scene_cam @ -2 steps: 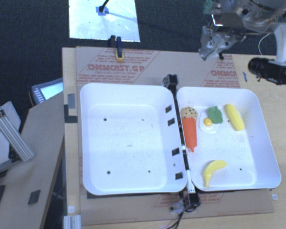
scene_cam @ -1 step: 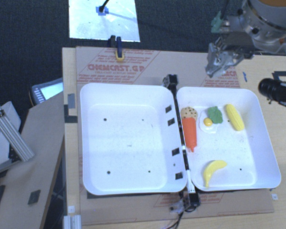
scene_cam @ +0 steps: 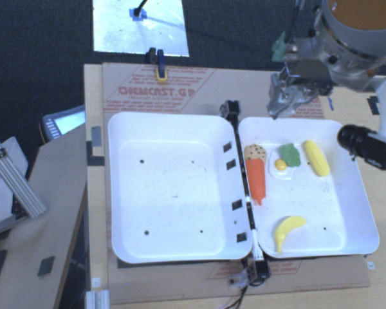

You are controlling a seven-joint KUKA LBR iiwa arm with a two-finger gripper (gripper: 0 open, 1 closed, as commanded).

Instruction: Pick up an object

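Note:
The right bin point(scene_cam: 354, 224) holds several toy foods. An orange carrot point(scene_cam: 256, 180) lies along its left wall, with a brown cookie point(scene_cam: 255, 152) at its top end. A fried egg point(scene_cam: 281, 167) and a green leafy piece point(scene_cam: 289, 154) sit near the middle back. A yellow corn cob point(scene_cam: 317, 158) lies to their right, and a yellow banana point(scene_cam: 287, 229) rests near the front. My gripper point(scene_cam: 282, 105) hangs above the bin's back rim, behind the cookie and the green piece, with nothing seen between its fingers.
The left bin point(scene_cam: 174, 185) sits beside the right one, joined by a black clamp strip point(scene_cam: 239, 172). A black cylinder point(scene_cam: 367, 143) juts in over the right bin's right rim. A yellow clamp point(scene_cam: 161, 66) stands at the cardboard's back edge.

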